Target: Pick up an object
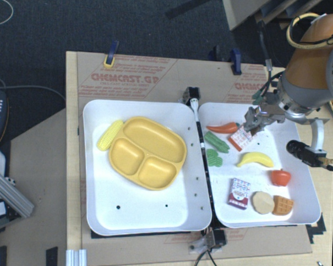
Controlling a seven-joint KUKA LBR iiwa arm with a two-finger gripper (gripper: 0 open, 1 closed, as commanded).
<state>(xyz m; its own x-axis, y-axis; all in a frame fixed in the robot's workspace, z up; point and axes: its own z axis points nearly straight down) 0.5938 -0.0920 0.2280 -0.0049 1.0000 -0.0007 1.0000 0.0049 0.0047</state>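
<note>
My gripper (250,127) hangs over the back middle of the right bin (300,215). It is shut on the top corner of a small red and white packet (240,139), which dangles tilted below the fingertips. Just left of the packet lie a red chili pepper (222,127) and a green pea pod (215,142). A yellow banana (255,159) lies right in front of the packet.
The right bin also holds a green leafy piece (213,157), a red tomato (281,177), a red and white carton (239,193), a round biscuit (263,203) and a waffle (283,206). In the left bin (97,204) lie a yellow divided plate (146,152) and a corn cob (110,134).
</note>
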